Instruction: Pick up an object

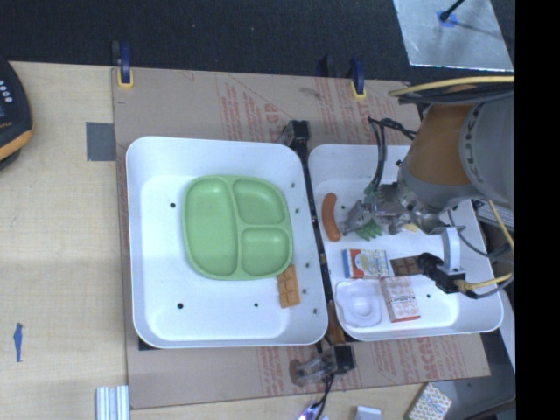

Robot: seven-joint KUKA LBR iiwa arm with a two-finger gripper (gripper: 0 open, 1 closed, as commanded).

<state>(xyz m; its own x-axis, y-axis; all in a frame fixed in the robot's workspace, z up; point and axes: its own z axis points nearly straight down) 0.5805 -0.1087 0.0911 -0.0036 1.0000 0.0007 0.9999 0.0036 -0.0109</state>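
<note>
While hand (pixel 366 220) hangs low in right bin (pixel 490 322) over green item (pixel 371 231), we cannot tell its grip. Sausage (pixel 330 216) just beside; we judge grasp attempt underway.

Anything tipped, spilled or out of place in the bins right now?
Nothing spilled or broken. The green divided plate lies flat in the left bin; a small orange-brown piece rests loose beside its lower right corner.

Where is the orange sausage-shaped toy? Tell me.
The orange sausage-shaped toy lies in the right white bin, by its left wall, left of the gripper.
</note>
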